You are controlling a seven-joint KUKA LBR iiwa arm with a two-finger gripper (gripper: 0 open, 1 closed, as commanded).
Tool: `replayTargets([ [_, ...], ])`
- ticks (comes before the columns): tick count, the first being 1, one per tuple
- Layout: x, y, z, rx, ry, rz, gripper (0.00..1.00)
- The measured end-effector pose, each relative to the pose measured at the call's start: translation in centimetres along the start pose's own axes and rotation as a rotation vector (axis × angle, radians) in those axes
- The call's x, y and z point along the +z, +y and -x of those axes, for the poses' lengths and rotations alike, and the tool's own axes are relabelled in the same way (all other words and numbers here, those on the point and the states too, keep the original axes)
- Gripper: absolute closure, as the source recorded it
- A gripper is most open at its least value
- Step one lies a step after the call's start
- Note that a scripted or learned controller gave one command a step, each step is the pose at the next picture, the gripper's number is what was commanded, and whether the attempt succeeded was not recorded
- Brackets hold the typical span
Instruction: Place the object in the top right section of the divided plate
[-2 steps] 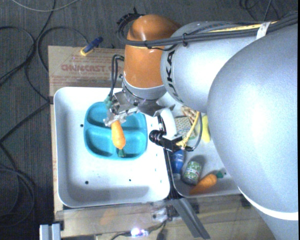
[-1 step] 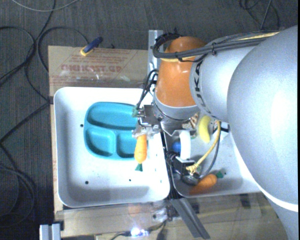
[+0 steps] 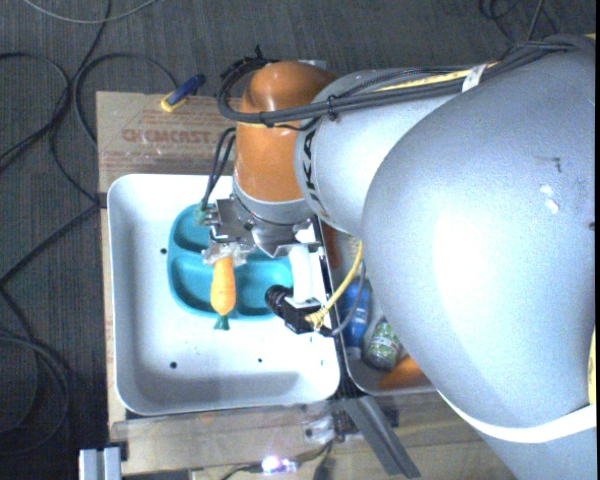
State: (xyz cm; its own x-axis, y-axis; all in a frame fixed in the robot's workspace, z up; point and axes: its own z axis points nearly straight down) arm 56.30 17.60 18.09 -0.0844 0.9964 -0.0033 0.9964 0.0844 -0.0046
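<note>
Centre frame, the tool (image 3: 223, 258) grips an orange carrot (image 3: 222, 286), dangling it low over the blue divided plate (image 3: 187, 268) for release.

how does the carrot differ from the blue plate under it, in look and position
The carrot is orange with a green tip at its lower end; the plate is bright blue. The carrot is slim and long, pointing down the picture; the plate is broad and shallow, and largely covered by the arm. The carrot hangs just below the gripper, while the plate lies flat. Both sit within the left bin.
</note>
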Motion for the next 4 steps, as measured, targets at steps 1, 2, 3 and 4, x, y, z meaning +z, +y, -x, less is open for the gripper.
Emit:
replayTargets([
  [1,-9.4,8.4,4.1,-0.343,-0.003,0.005,1.00],
  [2,-2.2,3.6,8.7,-0.362,-0.001,0.001,1.00],
  [3,-1.1,4.8,2.4,-0.505,-0.001,0.003,1.00],
  [4,3.1,-1.3,5.1,-0.612,0.002,0.002,1.00],
])
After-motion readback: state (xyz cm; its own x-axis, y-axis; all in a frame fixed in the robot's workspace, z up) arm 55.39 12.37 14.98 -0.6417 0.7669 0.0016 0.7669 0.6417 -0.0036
